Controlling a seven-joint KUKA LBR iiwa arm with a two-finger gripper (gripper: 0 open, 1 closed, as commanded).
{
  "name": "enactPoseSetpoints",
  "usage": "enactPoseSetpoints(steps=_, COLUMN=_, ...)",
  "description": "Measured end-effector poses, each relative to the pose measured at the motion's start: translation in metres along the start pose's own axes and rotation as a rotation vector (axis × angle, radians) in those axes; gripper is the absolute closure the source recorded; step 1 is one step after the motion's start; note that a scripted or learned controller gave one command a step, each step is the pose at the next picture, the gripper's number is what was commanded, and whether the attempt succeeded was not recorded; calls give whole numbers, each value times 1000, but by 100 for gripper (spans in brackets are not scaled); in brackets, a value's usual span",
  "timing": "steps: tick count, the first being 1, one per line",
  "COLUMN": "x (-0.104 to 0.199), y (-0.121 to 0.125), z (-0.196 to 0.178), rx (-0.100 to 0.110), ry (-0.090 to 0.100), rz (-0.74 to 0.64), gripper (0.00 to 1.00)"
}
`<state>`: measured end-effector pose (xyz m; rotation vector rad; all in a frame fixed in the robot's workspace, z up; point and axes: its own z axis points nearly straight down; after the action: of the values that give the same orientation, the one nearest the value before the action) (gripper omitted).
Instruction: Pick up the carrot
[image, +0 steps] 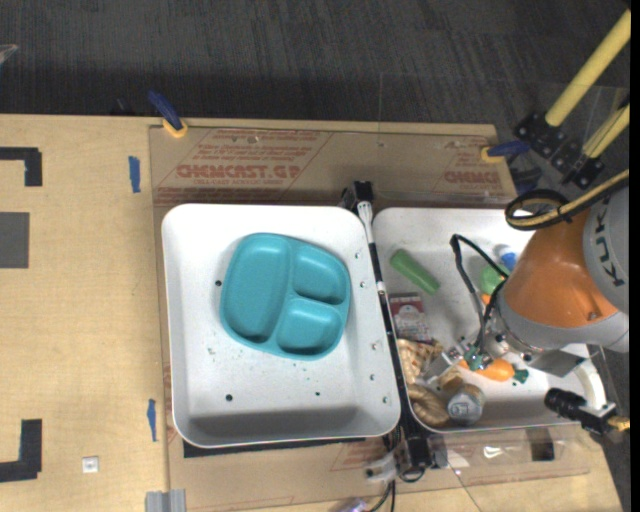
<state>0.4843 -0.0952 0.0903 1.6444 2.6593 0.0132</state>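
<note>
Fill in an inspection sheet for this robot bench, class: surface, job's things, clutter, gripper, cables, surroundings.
Surface: two white bins side by side; left bin, right bin, on a wooden bench.
Job's things: carrot, orange with a green end, in the right bin beside the gripper.
Clutter: teal divided plate in the left bin; green cylinder, woven brown item and a grey can in the right bin.
Gripper: gripper low in the right bin; finger state unclear.
Cables: black cable looping off the arm.
Surroundings: blue clamp, dark carpet.

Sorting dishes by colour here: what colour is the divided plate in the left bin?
Teal blue all over; the divided plate shows plainly in the camera view.
</note>
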Motion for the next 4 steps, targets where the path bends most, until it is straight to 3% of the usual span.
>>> enactPoseSetpoints(steps=1, x=-2, y=4, z=-12, rx=-9, ry=-9, rz=-2, gripper=100)
enactPoseSetpoints(steps=2, x=-16, y=-6, z=-2, rx=-2, ry=1, rz=-384, gripper=100)
enactPoseSetpoints(steps=3, x=35, y=24, z=-143, rx=2, ry=3, rz=-399, gripper=100)
enactPoseSetpoints(steps=4, x=6, y=0, z=-106, rx=12, ry=14, rz=-717, gripper=100)
